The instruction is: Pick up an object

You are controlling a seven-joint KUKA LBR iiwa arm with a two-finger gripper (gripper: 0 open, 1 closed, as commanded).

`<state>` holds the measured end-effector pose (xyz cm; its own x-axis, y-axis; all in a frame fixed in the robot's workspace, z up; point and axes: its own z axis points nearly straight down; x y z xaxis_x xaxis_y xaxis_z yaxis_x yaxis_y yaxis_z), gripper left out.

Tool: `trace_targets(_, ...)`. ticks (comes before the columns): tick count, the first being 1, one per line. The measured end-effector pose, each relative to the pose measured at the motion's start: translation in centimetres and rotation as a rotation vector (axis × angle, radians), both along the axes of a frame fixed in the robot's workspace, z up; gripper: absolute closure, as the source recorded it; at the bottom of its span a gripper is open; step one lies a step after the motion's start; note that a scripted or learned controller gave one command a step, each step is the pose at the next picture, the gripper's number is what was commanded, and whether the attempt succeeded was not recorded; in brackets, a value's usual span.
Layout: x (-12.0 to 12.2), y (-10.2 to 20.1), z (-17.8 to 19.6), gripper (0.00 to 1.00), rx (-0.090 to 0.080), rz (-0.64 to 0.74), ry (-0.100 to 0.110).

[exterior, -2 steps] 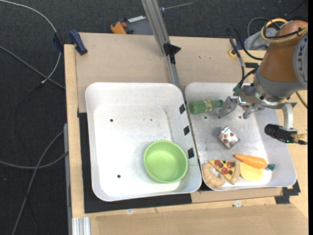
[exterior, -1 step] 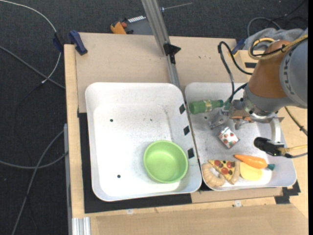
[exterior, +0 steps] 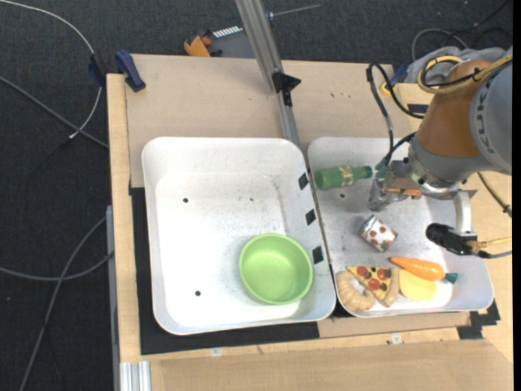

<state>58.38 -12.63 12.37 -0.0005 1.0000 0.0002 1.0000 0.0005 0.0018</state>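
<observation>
Two-finger gripper point(exterior: 381, 199) hangs in right bin point(exterior: 342, 155); finger state cannot be told. Green plastic bottle point(exterior: 342, 176) lies at its 10 o'clock, white red-dotted cube point(exterior: 378, 234) at 6 o'clock.

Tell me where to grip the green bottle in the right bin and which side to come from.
Grip the green bottle across its wide green body, coming straight down from above. It lies on its side near the back of the right bin, neck pointing toward the gripper, so the round body probably offers two opposite sides. Its left end lies close to the bin wall, so a side approach looks cramped.
</observation>
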Motion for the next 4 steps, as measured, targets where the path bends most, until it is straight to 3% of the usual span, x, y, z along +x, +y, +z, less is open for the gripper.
trace_targets(2, 0.6, -0.4, 10.5, 1.0, -0.001, 0.0, -0.002)
trace_targets(3, 0.7, -0.4, 13.0, 1.0, 0.0, 0.0, -0.001)
trace_targets(4, 1.1, 5.5, 13.4, 1.0, 0.001, 0.004, 0.001)
